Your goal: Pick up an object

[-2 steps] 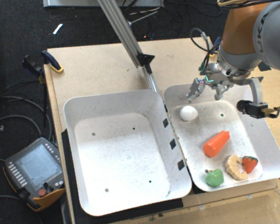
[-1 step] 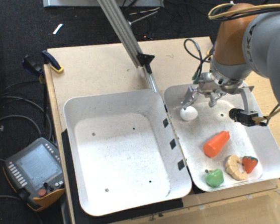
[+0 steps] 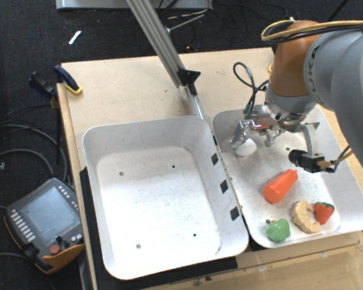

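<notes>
My gripper (image 3: 257,135) hangs over the back left part of the right bin (image 3: 342,174), under the orange band of the arm. A small white rounded thing (image 3: 245,147) lies right at the gripper's left side; whether it is held is unclear. An orange carrot-shaped piece (image 3: 280,186) rests in the middle of the bin, in front of the gripper and apart from it. Along the front edge lie a green pepper-like piece (image 3: 278,229), a tan ring-shaped piece (image 3: 303,216) and a red strawberry (image 3: 324,211) touching the tan one.
The left bin (image 3: 104,157) sits beside the right one, with a ridge (image 3: 222,169) between them. A slanted metal pole (image 3: 158,39) stands behind the bins. A black cable plug (image 3: 305,159) hangs off the arm above the right bin.
</notes>
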Robot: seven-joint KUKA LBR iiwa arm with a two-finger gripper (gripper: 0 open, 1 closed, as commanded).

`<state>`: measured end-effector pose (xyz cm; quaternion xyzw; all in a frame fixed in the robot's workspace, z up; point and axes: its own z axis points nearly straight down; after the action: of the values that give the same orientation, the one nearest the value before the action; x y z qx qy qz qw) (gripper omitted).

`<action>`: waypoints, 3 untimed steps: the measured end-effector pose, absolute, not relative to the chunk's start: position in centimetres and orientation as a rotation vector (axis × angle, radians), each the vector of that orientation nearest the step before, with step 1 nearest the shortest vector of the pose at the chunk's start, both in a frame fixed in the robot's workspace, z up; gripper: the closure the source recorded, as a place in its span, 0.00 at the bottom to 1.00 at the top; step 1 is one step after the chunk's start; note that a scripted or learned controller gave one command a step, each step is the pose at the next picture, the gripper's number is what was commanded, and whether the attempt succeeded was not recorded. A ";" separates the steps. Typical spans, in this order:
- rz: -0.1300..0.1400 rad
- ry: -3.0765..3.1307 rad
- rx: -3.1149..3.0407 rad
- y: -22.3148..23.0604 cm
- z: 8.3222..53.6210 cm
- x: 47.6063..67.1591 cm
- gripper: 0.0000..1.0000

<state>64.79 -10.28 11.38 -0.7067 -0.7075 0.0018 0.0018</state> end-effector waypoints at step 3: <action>-0.006 -2.228 -2.222 -10.1 17.0 65.0 1.00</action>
<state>65.04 -10.09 17.01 -0.7061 -0.7081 -0.0020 -0.0026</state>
